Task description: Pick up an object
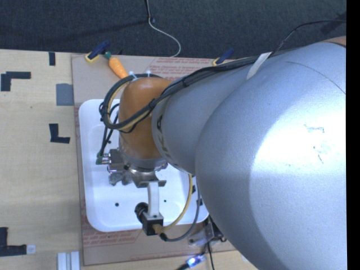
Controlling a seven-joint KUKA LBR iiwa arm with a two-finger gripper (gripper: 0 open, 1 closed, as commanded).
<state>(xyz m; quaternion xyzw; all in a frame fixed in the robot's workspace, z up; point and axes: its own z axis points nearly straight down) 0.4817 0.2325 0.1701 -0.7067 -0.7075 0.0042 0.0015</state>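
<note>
My grey arm, with its orange band (140, 114), reaches in from the right and covers most of the view. The gripper (133, 174) hangs under the wrist, low over the middle of the left white bin (94, 167). Seen from above, the wrist covers whatever lies directly under the gripper. The bare bin floor to the left of and in front of the gripper carries no loose object.
The arm covers the right bin. An orange-handled tool (117, 67) lies on the brown board behind the left bin. Blue and yellow clamps (98, 52) grip the board's far edge. Black marks (57, 134) dot the wooden bench on the left.
</note>
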